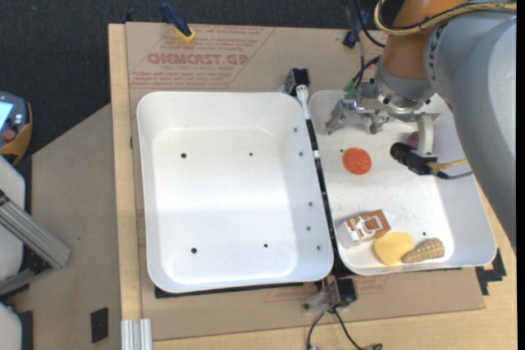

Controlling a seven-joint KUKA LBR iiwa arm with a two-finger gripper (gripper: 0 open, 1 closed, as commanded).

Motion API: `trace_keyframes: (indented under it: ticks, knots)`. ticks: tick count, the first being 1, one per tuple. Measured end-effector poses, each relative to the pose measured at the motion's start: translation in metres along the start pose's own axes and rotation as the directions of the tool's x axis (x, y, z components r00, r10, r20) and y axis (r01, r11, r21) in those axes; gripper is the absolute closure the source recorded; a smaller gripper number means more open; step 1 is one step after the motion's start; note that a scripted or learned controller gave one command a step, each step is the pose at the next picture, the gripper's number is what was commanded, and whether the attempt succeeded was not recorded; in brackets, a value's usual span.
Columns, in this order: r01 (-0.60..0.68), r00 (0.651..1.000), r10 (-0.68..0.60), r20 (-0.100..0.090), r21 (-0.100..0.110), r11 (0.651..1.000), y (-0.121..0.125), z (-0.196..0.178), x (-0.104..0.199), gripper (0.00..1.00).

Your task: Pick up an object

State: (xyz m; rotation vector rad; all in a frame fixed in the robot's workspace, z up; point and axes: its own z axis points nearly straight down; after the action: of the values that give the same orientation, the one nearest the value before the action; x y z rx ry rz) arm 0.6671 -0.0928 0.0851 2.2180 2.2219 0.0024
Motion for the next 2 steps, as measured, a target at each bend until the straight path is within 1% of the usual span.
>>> trace_keyframes:
  ticks: [1, 2]
  knots:
    - [-0.003, 1.0, 0.003, -0.001, 0.007, 1.0, -0.033, 0.0, -0.006, 0.0]
    - [0.0, 1.0, 0.0, 0.001, -0.002, 1.0, 0.0, 0.0, -0.007, 0.0]
